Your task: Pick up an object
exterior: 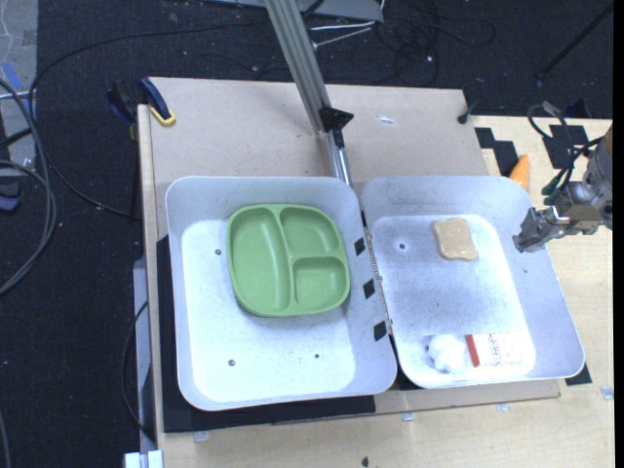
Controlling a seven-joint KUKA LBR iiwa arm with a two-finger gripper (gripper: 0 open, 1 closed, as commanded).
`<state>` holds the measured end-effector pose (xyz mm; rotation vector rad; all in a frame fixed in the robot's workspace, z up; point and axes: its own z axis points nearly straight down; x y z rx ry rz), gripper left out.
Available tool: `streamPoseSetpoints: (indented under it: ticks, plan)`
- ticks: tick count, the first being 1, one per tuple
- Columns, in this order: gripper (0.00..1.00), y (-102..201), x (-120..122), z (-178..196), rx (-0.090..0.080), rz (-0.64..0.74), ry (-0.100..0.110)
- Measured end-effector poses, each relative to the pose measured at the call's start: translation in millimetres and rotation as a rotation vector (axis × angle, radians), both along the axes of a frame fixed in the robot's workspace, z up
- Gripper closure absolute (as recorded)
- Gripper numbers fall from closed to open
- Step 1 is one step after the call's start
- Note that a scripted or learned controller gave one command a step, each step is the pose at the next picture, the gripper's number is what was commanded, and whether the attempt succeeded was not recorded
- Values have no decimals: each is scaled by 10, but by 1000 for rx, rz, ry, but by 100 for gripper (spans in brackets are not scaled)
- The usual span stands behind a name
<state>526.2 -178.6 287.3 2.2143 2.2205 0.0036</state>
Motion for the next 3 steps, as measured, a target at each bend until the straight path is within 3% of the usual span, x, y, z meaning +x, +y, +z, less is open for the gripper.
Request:
streamPoseSetpoints:
  ticks: [3]
  plan:
    - [100, 1672, 334, -464, 3, 5, 8]
